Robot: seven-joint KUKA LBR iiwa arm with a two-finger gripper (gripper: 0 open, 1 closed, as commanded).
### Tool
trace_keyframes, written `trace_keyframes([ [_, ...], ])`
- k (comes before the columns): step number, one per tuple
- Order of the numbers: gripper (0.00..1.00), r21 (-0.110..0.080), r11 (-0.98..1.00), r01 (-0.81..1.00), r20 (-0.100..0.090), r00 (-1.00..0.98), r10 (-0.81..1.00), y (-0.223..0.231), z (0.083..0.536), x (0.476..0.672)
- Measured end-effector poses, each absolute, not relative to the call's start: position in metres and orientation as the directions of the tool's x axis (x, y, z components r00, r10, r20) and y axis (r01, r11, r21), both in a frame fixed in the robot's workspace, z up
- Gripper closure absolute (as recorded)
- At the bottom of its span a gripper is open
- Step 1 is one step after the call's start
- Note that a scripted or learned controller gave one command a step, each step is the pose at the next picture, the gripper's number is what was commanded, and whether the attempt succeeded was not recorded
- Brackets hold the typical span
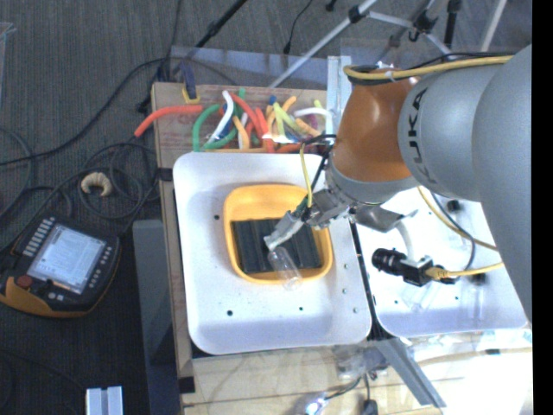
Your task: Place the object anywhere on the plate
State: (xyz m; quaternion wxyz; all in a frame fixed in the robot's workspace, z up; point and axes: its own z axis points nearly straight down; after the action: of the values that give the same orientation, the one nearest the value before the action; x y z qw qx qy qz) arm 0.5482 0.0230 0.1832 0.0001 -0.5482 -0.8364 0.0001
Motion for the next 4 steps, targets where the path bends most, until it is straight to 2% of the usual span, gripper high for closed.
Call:
trace_keyframes([
  [1,0.0,-0.001,0.386,0.923,0.0,-0.386,0.923,0.032,0.183,0.568],
  [2,1.0,0.0,0.383,0.924,0.001,-0.383,0.924,0.031,0.192,0.568],
  [3,0.0,-0.001,0.383,0.924,0.001,-0.383,0.924,0.031,0.192,0.568],
  [4,0.0,-0.002,0.421,0.907,-0.001,-0.421,0.907,0.057,0.186,0.578],
])
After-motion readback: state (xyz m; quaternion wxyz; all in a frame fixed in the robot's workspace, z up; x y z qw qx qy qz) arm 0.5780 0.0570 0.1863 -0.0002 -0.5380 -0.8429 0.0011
